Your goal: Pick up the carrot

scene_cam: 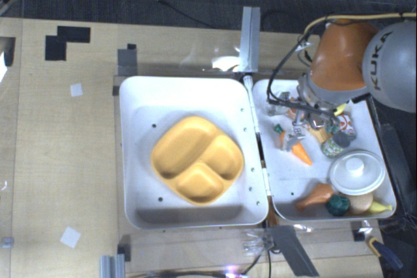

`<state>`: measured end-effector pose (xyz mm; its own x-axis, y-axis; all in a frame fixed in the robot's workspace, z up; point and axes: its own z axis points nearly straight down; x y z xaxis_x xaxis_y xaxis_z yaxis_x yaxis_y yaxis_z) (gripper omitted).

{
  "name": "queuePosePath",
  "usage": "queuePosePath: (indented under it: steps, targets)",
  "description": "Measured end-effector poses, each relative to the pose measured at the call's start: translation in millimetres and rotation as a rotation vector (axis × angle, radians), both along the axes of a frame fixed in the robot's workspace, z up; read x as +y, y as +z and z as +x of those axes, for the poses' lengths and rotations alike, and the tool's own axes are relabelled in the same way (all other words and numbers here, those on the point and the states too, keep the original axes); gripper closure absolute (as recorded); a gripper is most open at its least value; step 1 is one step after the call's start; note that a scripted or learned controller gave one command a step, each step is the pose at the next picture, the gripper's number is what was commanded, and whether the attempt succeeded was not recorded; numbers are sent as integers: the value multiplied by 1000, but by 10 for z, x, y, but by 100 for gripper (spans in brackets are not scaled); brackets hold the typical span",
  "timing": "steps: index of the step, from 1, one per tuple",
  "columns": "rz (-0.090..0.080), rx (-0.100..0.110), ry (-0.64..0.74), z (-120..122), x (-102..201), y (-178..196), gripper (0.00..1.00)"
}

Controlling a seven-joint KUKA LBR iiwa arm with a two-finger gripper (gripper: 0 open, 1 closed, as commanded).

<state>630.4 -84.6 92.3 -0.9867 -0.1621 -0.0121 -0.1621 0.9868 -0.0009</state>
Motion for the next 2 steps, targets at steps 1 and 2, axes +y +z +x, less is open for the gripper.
queuePosePath:
  steps: [1,2]
  targets:
    - [0,-13,2,35,12,140,100]
    - [-2,-3,241,-118,769,969,100]
